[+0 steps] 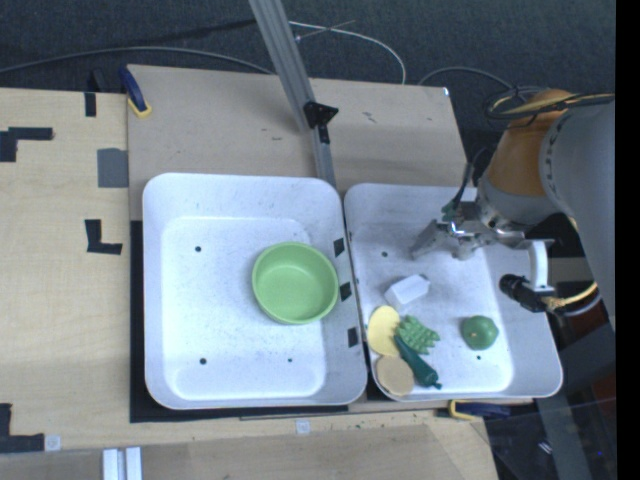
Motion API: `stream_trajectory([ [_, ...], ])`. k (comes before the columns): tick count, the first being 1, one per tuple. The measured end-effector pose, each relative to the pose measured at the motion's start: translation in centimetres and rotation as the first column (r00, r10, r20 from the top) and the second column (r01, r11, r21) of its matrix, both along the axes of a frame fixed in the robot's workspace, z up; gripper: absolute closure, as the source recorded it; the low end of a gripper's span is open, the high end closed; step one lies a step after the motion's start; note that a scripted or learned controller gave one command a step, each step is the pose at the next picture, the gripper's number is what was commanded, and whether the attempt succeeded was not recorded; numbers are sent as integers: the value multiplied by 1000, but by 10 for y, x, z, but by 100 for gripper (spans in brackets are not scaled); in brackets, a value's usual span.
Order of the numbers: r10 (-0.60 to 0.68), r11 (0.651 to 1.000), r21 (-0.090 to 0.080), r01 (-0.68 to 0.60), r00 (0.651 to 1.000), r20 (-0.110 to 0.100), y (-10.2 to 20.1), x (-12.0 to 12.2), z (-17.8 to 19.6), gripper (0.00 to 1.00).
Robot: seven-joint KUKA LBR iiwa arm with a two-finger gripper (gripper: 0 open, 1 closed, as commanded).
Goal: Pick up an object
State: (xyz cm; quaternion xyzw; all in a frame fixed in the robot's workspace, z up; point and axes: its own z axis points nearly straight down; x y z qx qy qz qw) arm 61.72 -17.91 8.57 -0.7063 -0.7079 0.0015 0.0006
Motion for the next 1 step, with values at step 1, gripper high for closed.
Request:
stream_trajectory([
  [1, 1, 1000, 1, -1, 1000, 1, 1, 1, 12, 100],
])
